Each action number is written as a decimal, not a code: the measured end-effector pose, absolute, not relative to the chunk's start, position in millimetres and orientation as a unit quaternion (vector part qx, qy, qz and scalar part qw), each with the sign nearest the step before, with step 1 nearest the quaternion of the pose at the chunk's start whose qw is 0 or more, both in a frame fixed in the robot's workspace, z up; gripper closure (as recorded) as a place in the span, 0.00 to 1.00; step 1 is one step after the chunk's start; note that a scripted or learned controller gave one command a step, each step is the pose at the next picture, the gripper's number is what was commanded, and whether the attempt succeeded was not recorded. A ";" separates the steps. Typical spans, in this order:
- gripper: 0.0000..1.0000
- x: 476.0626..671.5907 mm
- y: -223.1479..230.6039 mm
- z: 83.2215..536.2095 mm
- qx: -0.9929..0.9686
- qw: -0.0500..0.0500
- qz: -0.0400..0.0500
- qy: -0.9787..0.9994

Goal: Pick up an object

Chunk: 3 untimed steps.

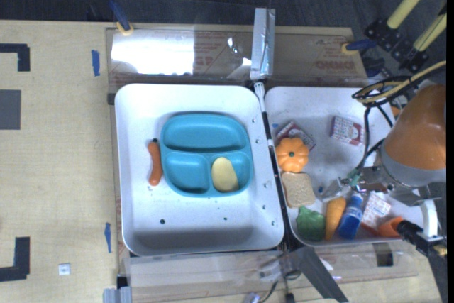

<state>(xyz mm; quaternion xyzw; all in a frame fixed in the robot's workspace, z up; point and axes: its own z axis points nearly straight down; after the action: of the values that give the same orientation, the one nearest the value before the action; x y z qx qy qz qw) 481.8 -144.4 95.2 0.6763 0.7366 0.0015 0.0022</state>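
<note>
Grey arm with orange band point(424, 133) is seen reaching in from the right over the right-hand shallow white bin point(320, 104); the gripper point(359, 185) is set low over the bin's near-right clutter, and whether it is open or closed cannot be told because the wrist and cables hide it. The likeliest target is judged to be the small blue plastic bottle point(351, 216), lying just below the gripper in the view, towards the bin's near edge, close to touching it. Its long axis is seen running roughly near-to-far, tilted slightly, with the upper end pointed at the gripper; which end is the cap cannot be made out. It is flanked tightly by an orange-yellow oblong toy point(335, 214) on its left and a white printed packet point(377, 206) on its right, so a grasp across the narrow width is judged crowded. A round orange toy pumpkin point(293, 155) is noted farther left, well apart
</note>
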 end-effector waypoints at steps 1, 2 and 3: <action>1.00 481.4 -144.4 103.5 0.677 0.002 0.001 0.736; 1.00 492.6 -91.3 245.1 0.713 0.003 0.004 0.701; 1.00 484.2 -107.2 152.5 0.614 -0.002 -0.001 0.790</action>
<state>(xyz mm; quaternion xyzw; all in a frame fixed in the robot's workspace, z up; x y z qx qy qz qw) 484.2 -107.2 152.5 0.6137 0.7895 -0.0008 -0.0024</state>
